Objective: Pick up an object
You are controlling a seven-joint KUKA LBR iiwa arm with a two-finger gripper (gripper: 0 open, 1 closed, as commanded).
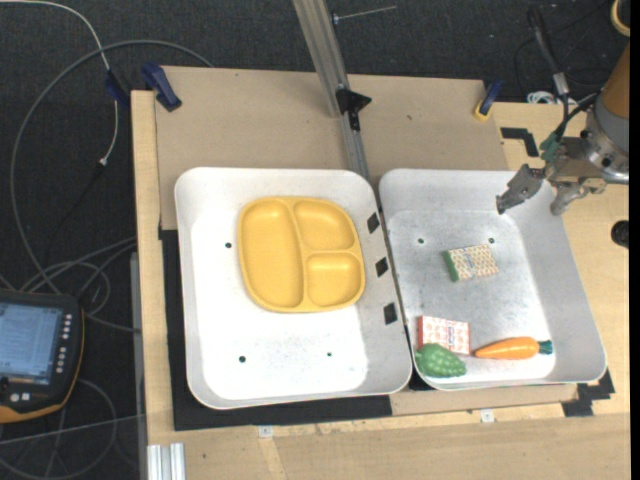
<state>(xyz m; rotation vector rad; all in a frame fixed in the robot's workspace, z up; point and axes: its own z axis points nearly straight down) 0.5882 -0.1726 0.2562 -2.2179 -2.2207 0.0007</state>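
Nothing is picked up yet. The gripper (540, 190) hangs spread and empty at the right bin's (570, 268) one o'clock corner (well above the goods). The carrot (512, 348) lies at five o'clock, awaiting descent and closing.

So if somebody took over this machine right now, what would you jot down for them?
End effector: open, holding nothing, above the right bin's far edge.
Right bin holds a sponge, card, green toy and carrot.
Left bin holds a yellow tray.
Done: nothing picked yet.
Left: come down on one object, grip, lift.
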